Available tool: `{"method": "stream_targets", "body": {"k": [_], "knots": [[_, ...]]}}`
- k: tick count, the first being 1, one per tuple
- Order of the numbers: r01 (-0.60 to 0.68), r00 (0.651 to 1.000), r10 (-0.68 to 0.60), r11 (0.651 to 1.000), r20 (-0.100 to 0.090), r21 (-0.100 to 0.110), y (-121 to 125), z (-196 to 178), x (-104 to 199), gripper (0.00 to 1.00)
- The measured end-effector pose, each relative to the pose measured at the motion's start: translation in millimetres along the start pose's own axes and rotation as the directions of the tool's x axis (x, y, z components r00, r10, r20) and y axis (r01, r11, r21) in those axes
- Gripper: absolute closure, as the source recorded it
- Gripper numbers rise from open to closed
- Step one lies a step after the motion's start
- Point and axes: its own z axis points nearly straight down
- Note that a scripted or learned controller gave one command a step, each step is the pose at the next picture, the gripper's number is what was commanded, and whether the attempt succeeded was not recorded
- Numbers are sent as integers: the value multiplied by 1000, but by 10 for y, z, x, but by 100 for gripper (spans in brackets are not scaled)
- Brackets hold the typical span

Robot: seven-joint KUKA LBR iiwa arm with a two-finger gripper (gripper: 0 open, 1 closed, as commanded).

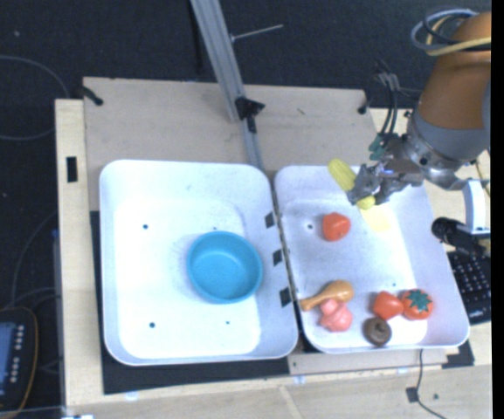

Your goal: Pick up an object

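Pincer (367,190) above right white bin (409,251)

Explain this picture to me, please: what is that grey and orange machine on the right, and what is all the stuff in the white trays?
You are looking down at a slant from one fixed camera above a workbench. The grey and orange thing is a robot arm reaching in from the right; at its tip is a two-finger gripper, its hand. It hangs over the far end of the right bin, with a yellow object at its fingers, apparently gripped. That bin also has small toy foods: an orange-red piece, a drumstick shape, a pink piece, a brown ring and two red pieces. The left bin has a blue bowl.
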Motion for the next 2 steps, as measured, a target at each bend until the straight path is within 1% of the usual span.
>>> {"method": "stream_targets", "body": {"k": [1, 2], "knots": [[2, 1000, -2, 1000, 0, 9, 31, 89, 494, 100], [2, 1000, -2, 1000, -1, 11, -39, 74, 944, 100]]}}
